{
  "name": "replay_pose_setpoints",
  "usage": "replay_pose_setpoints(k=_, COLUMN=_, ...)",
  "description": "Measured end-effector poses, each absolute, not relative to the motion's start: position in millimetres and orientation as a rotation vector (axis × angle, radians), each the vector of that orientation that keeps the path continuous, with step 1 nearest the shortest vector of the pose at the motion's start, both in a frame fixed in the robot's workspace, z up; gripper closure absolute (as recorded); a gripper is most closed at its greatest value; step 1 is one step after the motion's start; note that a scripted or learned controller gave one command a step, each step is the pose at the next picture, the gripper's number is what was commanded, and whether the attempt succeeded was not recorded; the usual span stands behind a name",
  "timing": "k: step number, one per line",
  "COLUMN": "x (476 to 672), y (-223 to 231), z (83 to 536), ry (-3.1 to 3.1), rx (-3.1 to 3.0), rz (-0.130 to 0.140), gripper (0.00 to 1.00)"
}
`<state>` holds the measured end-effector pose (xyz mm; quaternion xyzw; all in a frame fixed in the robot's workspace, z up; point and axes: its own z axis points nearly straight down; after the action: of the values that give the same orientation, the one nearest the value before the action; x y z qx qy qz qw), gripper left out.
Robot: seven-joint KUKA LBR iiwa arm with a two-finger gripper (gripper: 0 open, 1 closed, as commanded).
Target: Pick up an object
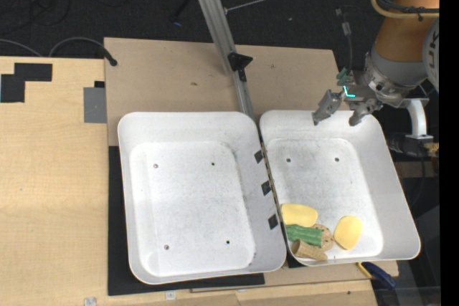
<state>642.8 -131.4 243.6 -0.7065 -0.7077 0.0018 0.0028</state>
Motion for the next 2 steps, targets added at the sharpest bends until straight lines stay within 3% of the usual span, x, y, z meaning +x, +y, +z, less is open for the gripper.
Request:
replay_pose_setpoints(k=1, x=643.5, y=-131.3, z=245.9, ry=-2.224, rx=-2.216, rz=0.003, gripper=0.00)
replay_pose_setpoints(k=2, x=641.6, y=-135.7, z=182.7, ry=-2.217, rx=-2.216, rz=0.008, gripper=0.00)
